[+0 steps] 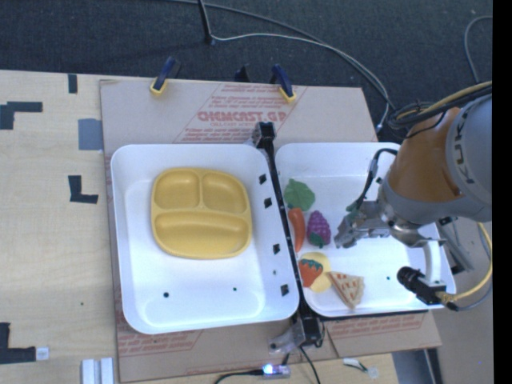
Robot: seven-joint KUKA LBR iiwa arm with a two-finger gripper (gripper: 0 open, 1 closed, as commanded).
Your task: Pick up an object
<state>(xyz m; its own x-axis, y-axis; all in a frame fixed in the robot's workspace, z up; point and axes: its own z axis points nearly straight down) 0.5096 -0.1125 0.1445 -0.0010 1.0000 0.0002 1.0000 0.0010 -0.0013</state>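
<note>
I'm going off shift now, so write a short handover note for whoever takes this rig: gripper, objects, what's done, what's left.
Gripper: over the right bin, beside the purple grapes; nothing seen between its fingers.
Right bin also holds a green leafy toy, carrot, yellow-and-red piece and pizza slice.
Left bin: yellow divided plate.
Done: no pick yet.
Left: grasp and lift one object; the grapes look nearest.
</note>
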